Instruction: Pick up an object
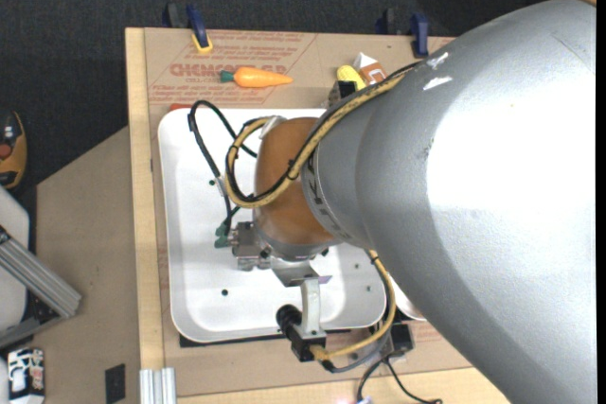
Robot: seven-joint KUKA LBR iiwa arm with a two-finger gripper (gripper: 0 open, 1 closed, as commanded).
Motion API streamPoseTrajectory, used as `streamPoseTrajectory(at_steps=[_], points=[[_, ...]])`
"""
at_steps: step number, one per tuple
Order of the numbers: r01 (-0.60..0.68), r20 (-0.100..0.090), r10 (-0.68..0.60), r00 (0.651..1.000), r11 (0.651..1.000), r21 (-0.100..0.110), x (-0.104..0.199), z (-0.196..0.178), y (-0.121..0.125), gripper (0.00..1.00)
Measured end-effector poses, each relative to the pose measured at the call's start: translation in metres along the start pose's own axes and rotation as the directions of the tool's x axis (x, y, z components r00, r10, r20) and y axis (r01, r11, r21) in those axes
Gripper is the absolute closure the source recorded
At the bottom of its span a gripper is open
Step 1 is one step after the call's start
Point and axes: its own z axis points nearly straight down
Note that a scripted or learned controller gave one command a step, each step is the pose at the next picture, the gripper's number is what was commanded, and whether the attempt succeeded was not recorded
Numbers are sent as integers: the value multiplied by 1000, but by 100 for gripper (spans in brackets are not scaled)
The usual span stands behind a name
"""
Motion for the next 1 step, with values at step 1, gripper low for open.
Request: streamPoseTrajectory(at_steps=[1], points=[[6, -2, -6, 1000, 1000, 1, 34, -18, -1, 100]])
